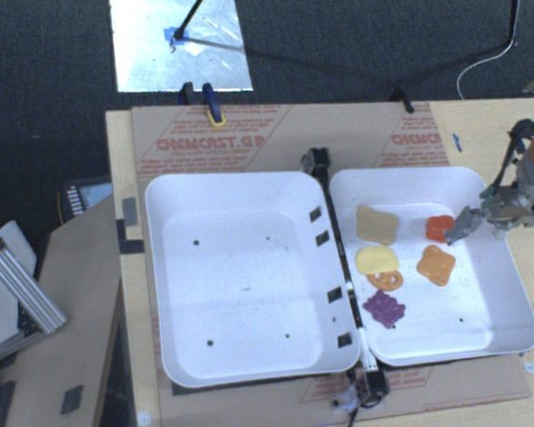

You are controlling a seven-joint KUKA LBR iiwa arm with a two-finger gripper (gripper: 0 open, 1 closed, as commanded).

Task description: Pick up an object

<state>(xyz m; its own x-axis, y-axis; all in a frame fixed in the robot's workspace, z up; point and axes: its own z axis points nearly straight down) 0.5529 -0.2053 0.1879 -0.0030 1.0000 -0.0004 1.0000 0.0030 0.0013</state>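
Observation:
The right bin [494, 329] holds several small food-like pieces: a tan slab [377, 223], a red piece [438, 227], a yellow piece [376, 260], an orange ring [387, 280], an orange chunk [436, 265] and a purple cluster [384, 308]. My gripper [462, 225] reaches in from the right over the bin's right side. Its grey tip sits just right of the red piece and above the orange chunk. Whether the tip touches the red piece is unclear.
The left bin [181, 351] lies beside the right one, with a black divider strip [335, 249] between them. Both rest on brown cardboard [216, 138] on the bench. A silver sheet [177, 41] lies behind, and cables run at the top right.

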